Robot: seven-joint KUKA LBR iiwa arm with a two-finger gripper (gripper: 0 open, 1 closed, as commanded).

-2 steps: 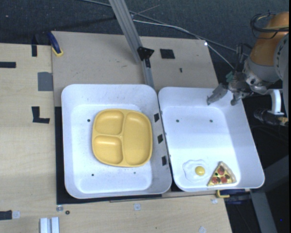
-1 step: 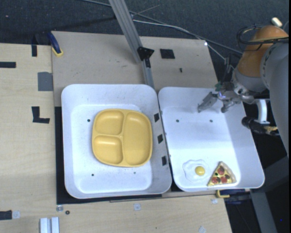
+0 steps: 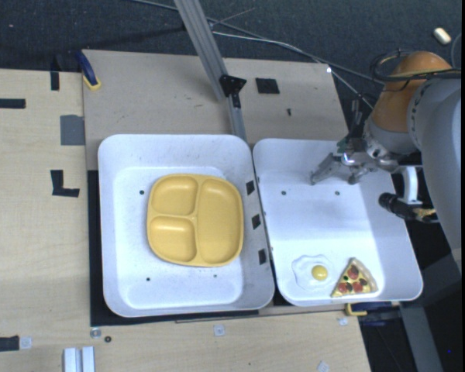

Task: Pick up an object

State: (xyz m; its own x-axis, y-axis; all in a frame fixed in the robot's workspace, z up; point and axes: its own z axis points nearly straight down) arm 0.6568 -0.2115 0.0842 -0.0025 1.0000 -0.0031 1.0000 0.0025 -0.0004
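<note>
Down at the near edge of the right bin (image 3: 387, 231) lay two small toy foods, side by side and almost touching. On the left was a fried egg (image 3: 311, 270), flat and white with a round yellow middle. On its right was a pizza slice (image 3: 355, 279), a little triangle with red dots on top, its pointy end aimed up toward the far side of the bin.

Going from left to right across the bench: the left bin (image 3: 116, 208) held a yellow tray (image 3: 195, 219) with three hollow parts, lying flat in the middle (it looked too wide for small fingers to grab). Next came the right bin with the two toy foods. Last, at the far right, stood the grey arm (image 3: 442, 138) with its orange band.

The gripper (image 3: 339, 169) hung over the far end of the right bin, above bare white floor. Its two fingers were spread wide apart, one reaching left and down, the other shorter. Nothing was between them.

What mattered most, I thought, was this: the egg and the pizza lay well apart from the gripper, toward the near end of the same bin. The egg sat almost straight toward the near edge from the fingers, and the pizza a bit more to the right. So the gripper would need to come toward the near edge before going down. Both toys looked thin and flat, so I guessed they could be hard to pinch.
</note>
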